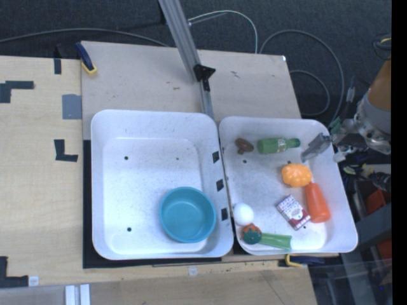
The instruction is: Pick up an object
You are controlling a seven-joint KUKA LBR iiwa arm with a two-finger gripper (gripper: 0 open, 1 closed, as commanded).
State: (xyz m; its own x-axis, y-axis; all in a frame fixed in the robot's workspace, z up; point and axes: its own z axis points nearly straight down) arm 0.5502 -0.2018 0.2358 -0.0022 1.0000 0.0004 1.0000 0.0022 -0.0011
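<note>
The left bin [114,170] has a blue bowl [187,214] at its near right. The right bin [337,234] has a green bottle [277,145] and a small brown thing [243,145] at the far side. An orange ball [296,175], a red-orange bottle [317,202], a little red box [292,211], a white ball [243,212] and a green toy [266,237] lie nearer. The gripper [316,147] is above the bin's far right corner.

A pale wooden bench top [38,164] with a light grain fills the left side, marked by short strips of dark tape [62,151] and a grey square patch [72,106]. A lighter beige board [146,75] lies across it. Behind, dark blue-grey carpeted floor [95,5] carries thin looping cables [254,33]. A slanted grey metal pole [181,30] crosses above.
</note>
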